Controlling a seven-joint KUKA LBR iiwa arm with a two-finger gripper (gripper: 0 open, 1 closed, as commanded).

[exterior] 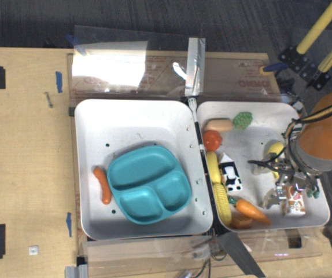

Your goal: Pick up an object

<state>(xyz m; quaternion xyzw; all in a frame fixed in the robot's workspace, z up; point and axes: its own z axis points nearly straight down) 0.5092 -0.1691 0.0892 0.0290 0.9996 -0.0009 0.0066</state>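
Gripper [283, 191] low in right white bin [253, 141]; jaw state impossible to tell. Just beside: one small printed carton [295, 204], one yellow fruit [275, 150]. Leftward: one orange carrot [250, 209], one corn cob [221, 200], one black-and-white toy cow [231, 176]. Left bin [91, 120]: one teal divided plate [148, 183].

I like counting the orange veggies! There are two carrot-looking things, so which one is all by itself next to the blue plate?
The small orange carrot in the left bin, lying just left of the teal plate. The other carrot lies in the crowded right bin.
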